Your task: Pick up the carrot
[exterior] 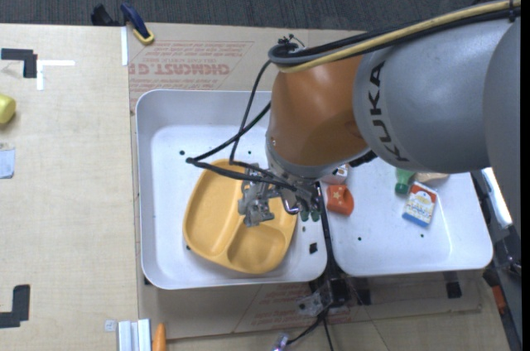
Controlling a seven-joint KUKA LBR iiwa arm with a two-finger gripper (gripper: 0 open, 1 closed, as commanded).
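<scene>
Nearest you, the left bin (154,200) holds a yellow divided dish (211,221) that lies against its near wall, and the gripper (263,207) hangs right over that dish's right half, low above its surface. From this angle you cannot tell whether the pincer is apart or together, and nothing shows clamped in it. That is your first risk: if it comes down here it meets the dish, not the target, and it may drag or tip the dish against the bin wall. The small orange-red piece that I take to be the carrot (338,199) lies just across the divider, in the right bin (464,252), close beside the gripper on the arm's side and partly under the wrist. So you need a short shift to the right. A careless one could knock the carrot away or catch the rim between the bins. Black cables (222,154) loop across the left bin and could snag. Further along the right bin sit a small blue and white carton (419,205) and a green item (403,180), both well clear of the carrot. The arm (431,93) hides the bin's far part.
</scene>
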